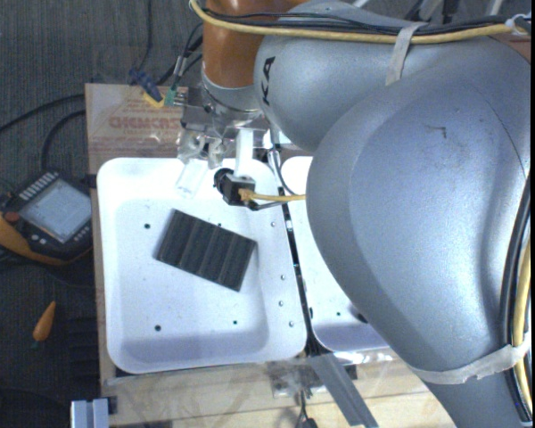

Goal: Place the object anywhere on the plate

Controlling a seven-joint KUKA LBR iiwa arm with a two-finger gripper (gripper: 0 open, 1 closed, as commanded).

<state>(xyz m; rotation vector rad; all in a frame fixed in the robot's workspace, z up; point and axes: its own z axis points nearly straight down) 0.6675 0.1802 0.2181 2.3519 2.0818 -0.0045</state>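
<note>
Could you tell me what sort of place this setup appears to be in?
Probably a robotics lab or test cell. A large grey arm with a claw works over white bins on a bench, a handheld control pendant lies beside it, and loose cables run across the floor.

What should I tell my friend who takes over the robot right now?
Hand: hovering over the back edge of the left bin; I can't tell whether it is open or shut, and nothing shows in it.
Object: the dark ribbed block lies flat in the middle of the left bin, apart from the hand.
Plate: a white rim peeks out in the right bin, mostly hidden by the arm.
Done: nothing yet.
Left: grab the block, carry it over, set it on the plate.
</note>
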